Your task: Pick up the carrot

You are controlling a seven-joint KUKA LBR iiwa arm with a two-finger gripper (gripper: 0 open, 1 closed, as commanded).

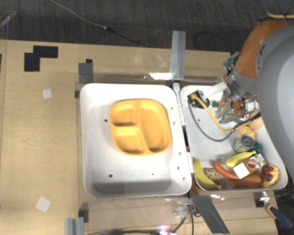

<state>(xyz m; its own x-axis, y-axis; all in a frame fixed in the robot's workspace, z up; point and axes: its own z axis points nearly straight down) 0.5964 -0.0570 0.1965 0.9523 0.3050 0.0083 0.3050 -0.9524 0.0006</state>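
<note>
2 bins (95, 131): left holds yellow tray (138, 126), right toy food (237, 165).

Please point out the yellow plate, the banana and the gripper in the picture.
Yellow plate (138, 126), camera view, on the ridge between its compartments.
Banana (201, 174), camera view, on its yellow middle.
Gripper (231, 112), camera view, at its lower end.

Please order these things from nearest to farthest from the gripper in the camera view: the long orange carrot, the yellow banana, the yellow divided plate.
1. The long orange carrot, in the right bin below the gripper, toward the near edge.
2. The yellow banana, at the right bin's near left corner, close beside the carrot and slightly farther.
3. The yellow divided plate, in the left bin.
</note>
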